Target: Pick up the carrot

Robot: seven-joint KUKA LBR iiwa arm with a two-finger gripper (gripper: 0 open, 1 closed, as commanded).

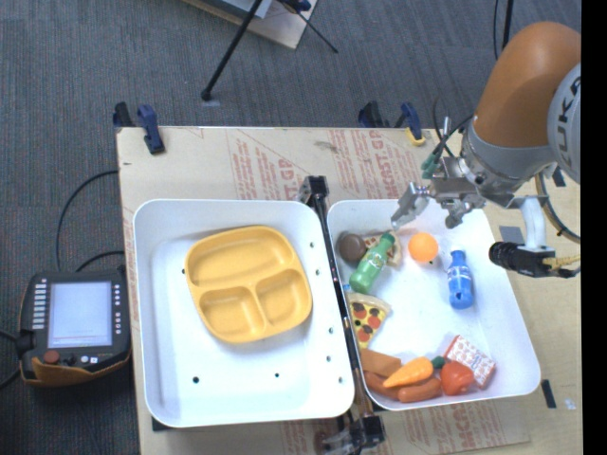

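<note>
Camera view from above has the gripper (429, 210) hanging over the far edge of the right bin (517, 301), its two fingers spread apart with nothing between them. Just below it lie an orange ball (423, 246) and a green bottle (372, 263) that leans against a brown rounded piece (350, 246). A blue bottle (459, 279) lies to the right of the ball. Farther toward the near side a pizza slice (365, 317) rests by the bin's left wall. The carrot (411, 372) lies at the near edge, well apart from the gripper, on top of sausages (391, 381), beside a red pepper (455, 377). In the left bin (152, 349) sits a yellow divided plate (248, 282).
</note>
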